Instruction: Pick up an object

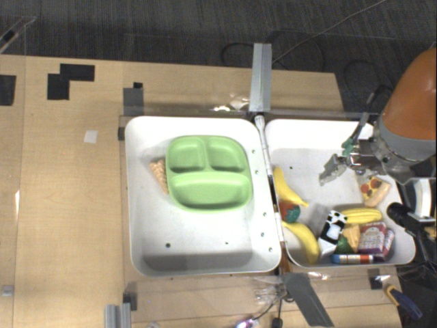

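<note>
Taking the metal divider post [261, 80] between my two bins as the landmark, the left bin [143, 251] is sitting directly to its left. A green sectioned plate [207, 171] is lying flat in the middle of that bin, well left of the post, and something tan and grainy [158, 174] is peeking out from under the plate's left edge.

Just right of the post, the right bin [300, 139] is holding the clutter. One banana [287, 191] is lying against the wall nearest the post, with a small red and green piece [291, 214] touching its lower end. A second banana [304, 240] is curving below that, toward the near corner. Further right, a black and white toy [332, 227] is standing beside a third banana [360, 216], and a packaged snack [375, 240] with a marker [353, 258] is crowding the near right corner. A pizza slice toy [374, 190] is lying further right still, just under my wrist.

My gripper [336, 170] is hanging over the bare floor in the far half of the right bin, right of the post and apart from every object. Its fingers are pointing down and to the left, but I cannot tell whether they are apart or together; nothing is showing between them.
</note>
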Available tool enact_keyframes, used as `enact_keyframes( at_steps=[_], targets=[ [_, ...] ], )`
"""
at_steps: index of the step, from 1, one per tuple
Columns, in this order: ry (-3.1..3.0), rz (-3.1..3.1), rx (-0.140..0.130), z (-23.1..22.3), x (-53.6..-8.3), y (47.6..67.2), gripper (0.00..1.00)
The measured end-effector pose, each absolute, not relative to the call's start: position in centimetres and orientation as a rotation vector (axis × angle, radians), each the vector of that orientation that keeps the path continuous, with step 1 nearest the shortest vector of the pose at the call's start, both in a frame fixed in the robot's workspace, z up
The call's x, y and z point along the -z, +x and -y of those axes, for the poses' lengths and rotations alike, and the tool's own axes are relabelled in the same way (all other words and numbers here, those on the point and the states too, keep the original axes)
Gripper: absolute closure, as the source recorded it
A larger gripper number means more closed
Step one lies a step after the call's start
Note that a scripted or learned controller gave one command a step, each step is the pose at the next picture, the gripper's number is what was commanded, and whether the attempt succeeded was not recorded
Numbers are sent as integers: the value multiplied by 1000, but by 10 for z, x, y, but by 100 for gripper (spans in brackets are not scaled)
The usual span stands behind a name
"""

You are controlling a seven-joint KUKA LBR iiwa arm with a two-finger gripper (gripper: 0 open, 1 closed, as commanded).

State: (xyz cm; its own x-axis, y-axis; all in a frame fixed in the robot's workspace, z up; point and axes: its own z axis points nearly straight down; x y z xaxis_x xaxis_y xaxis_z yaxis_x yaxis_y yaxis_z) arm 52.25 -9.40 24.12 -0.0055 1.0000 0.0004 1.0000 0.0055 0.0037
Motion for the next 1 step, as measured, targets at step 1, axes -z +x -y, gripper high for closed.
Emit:
enact_keyframes(
  at_steps=[1],
  targets=[
    [2205,-2235,-4,104,-105,488,0]
  ],
)
